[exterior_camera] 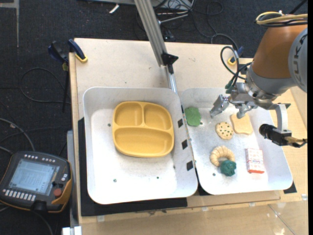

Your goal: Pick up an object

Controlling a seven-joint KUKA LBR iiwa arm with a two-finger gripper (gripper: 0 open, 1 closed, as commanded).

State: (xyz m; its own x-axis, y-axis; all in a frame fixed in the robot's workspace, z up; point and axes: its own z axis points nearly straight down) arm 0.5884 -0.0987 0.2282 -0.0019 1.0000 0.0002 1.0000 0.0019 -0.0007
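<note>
From my station I read the scene front to back. Nearest the front edge of the right bin [274, 182] lie three items in a row — a green lump [227, 168] touching a beige ring [221, 154], and a small red-and-white box [254, 160] just to their right. Behind these, at mid-bin, a round cookie [224, 130] lies flat, with a toast slice [242, 125] just beside it on the right. A green leaf [192, 116] sits near the bin's left wall, well apart from the rest. The left bin [98, 180] carries a yellow tray [144, 129] — not a likely pick.

The gripper [231, 108] hangs over the rear half of the right bin. The fingers [218, 105] are spread apart and hold nothing; I see bare bin floor between them.

The governing relation: the cookie lies just forward of the spread fingers, toward the front edge, and the toast lies forward and slightly right, partly under the right-hand fingertip. I judge these two the nearest candidates. The toast's longer side runs roughly front-to-back, so closing across its short width looks the better approach. The ring, lump and box lie farther forward and would need a longer reach.
</note>
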